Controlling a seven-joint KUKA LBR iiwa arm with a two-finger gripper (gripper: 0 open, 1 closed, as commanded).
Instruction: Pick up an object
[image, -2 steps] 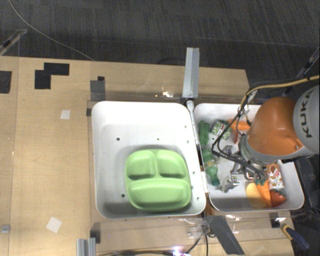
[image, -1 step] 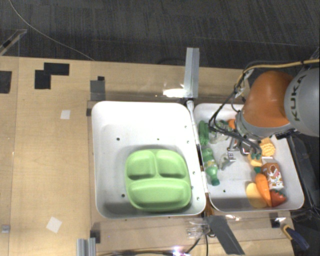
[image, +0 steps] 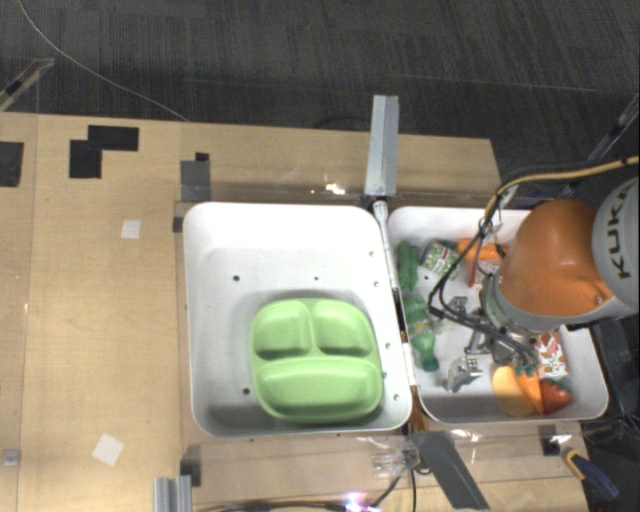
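Gripper low in the right bin, down among the clutter beside a yellow-orange item and a red piece, green items at the bin's left wall; impossible to tell how the claw stands or whether anything is caught. Nothing visibly lifted, so the pick judged not yet done. Further out, left bin bearing a green divided tray.

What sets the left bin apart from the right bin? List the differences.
The left bin holds one large green divided tray; the right bin holds a jumble of small green, orange and red items. The arm and gripper hang over the right bin, not the left bin. The left bin looks wider. Both are shallow and white.
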